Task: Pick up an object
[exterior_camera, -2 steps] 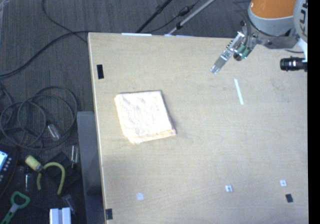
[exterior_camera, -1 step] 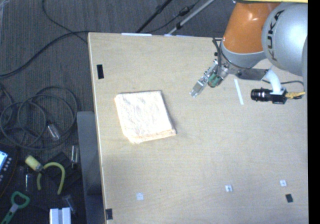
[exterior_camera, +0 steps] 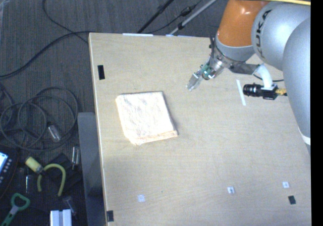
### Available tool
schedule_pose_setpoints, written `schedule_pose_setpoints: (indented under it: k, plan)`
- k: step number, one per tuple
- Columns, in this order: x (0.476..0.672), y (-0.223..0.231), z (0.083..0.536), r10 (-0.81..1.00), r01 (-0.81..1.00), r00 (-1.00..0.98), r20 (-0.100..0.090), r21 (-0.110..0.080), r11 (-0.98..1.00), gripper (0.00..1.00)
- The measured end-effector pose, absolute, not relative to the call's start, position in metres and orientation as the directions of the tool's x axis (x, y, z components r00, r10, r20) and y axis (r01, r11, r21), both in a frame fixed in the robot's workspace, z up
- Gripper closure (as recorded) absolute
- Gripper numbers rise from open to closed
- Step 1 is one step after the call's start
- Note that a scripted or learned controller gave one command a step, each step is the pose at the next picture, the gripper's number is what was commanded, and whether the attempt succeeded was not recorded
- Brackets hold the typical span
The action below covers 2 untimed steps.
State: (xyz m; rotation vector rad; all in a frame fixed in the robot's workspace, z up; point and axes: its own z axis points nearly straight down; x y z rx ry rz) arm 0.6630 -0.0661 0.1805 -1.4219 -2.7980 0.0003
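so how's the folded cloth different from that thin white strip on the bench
The folded cloth is a broad, thick, roughly square pad with a rumpled texture; the thin white strip is a narrow, flat sliver. The cloth lies left of the gripper; the strip lies right of it, under the arm. Both are whitish and rest on the bench.

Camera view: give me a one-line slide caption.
Grey KUKA arm's gripper poised over bare light wooden bench, right of folded white cloth.

A folded white cloth (exterior_camera: 146, 117) is lying flat on the pale wooden surface (exterior_camera: 212, 169). The claw (exterior_camera: 194, 83) is hanging above bare wood, well apart from the cloth, up and to its right. Cables (exterior_camera: 35, 124) are lying coiled on the floor left of the surface.
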Motion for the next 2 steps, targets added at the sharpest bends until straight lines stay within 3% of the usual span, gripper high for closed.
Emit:
schedule_pose_setpoints:
  k: [1,2]
  plan:
    - [0.6398,-0.0199,0.1812,0.724,0.724,-0.689,0.002,-0.003,0.689,1.00]
    - [0.6398,-0.0199,0.1811,0.724,0.724,-0.689,0.002,-0.002,0.689,0.00]
